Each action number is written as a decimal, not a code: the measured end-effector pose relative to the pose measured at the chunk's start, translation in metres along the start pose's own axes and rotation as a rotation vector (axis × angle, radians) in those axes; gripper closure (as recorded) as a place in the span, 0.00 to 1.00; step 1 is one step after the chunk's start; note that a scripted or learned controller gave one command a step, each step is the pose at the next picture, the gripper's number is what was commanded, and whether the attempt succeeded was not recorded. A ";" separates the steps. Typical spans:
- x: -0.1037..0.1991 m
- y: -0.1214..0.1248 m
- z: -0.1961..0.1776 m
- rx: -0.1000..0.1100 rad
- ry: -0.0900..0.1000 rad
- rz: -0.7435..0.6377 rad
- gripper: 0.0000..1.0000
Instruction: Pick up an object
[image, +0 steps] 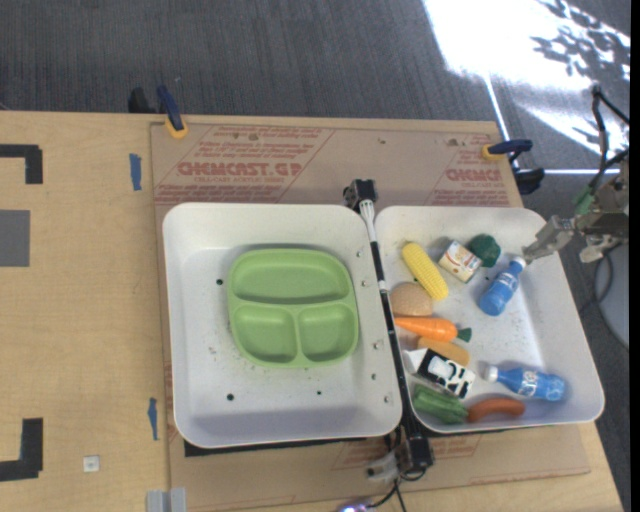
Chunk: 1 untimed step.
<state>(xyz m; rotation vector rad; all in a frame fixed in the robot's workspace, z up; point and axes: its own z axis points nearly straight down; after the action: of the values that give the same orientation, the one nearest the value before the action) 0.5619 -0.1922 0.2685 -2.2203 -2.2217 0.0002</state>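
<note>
The right bin (585, 345) holds several toy foods. A yellow corn cob (424, 270), a small white carton (460, 261) and a dark green piece (485, 248) lie near its back. A blue bottle (500, 287) lies tilted just right of them. Lower down are a tan bun (408, 297), an orange carrot (430, 327), a black-and-white carton (445, 372), a green vegetable (440, 405), a red pepper (493, 408) and a second blue bottle (528, 381). My gripper (548, 240) hangs at the bin's back right rim, just up and right of the tilted bottle, with nothing seen in it.
The left bin (190, 300) bears a green divided plate (293, 305). A black clamp (360, 192) sits at the back where the bins meet. Cables and a stand (610, 150) crowd the far right edge. Cardboard (300, 150) lies under both bins.
</note>
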 end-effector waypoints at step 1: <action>0.043 -0.005 0.160 0.001 0.000 0.131 0.00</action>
<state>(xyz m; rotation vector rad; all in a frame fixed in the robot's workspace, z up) 0.5573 -0.1493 0.1085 -2.3603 -2.0710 0.0015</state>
